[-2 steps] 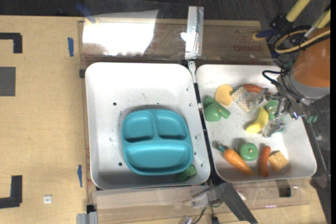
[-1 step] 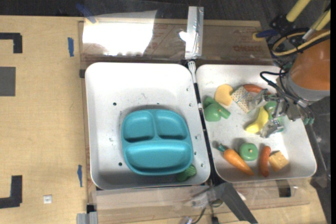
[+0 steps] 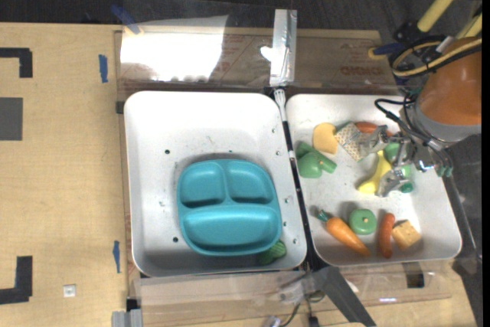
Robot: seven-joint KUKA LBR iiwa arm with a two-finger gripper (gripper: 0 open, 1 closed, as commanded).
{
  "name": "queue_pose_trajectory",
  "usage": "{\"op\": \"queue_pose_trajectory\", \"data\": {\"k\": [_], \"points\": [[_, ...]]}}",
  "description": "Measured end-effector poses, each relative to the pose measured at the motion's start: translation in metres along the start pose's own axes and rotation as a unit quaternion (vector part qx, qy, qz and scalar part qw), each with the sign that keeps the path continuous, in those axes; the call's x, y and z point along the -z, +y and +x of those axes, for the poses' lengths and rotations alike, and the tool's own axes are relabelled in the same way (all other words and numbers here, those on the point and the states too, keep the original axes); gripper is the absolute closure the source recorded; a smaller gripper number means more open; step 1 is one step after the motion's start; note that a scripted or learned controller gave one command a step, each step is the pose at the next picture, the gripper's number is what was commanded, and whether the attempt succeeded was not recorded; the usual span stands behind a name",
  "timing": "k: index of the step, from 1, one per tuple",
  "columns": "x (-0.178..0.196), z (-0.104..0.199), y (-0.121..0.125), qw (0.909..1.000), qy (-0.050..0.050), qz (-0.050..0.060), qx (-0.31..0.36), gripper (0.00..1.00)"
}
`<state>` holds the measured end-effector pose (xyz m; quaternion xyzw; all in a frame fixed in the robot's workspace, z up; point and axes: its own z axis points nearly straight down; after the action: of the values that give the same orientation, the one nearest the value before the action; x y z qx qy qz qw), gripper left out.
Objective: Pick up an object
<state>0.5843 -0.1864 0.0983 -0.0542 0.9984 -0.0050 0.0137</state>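
The right bin [image 3: 448,245] holds several toy foods. A yellow banana-shaped piece [image 3: 371,178] lies near its middle, and my gripper [image 3: 394,178] hangs right beside it, low over the bin. A green pepper [image 3: 312,161] and a yellow-orange piece [image 3: 325,138] lie at the bin's left. A speckled grey piece [image 3: 351,140] and a red piece [image 3: 367,128] sit behind the gripper. Along the front lie a carrot [image 3: 343,233], a green round piece [image 3: 363,221], a red sausage-like piece [image 3: 385,233] and a tan cube [image 3: 406,233].
The left bin [image 3: 145,126] carries a teal divided plate [image 3: 228,204], with a small green item [image 3: 276,249] at its front right corner. The arm's orange band [image 3: 452,92] overhangs the right bin's far right side. A metal divider [image 3: 283,50] stands behind the bins.
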Motion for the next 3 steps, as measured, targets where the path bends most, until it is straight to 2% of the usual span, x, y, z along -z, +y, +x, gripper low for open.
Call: {"op": "queue_pose_trajectory", "data": {"k": [1,2,3], "points": [[-0.009,0.016,0.014,0.9995,0.007,-0.004,-0.03,0.0],[0.005,0.012,0.014,0.9996,0.001,-0.002,-0.029,1.0],[0.104,-0.053,0.043,0.994,0.006,-0.004,-0.109,1.0]]}}
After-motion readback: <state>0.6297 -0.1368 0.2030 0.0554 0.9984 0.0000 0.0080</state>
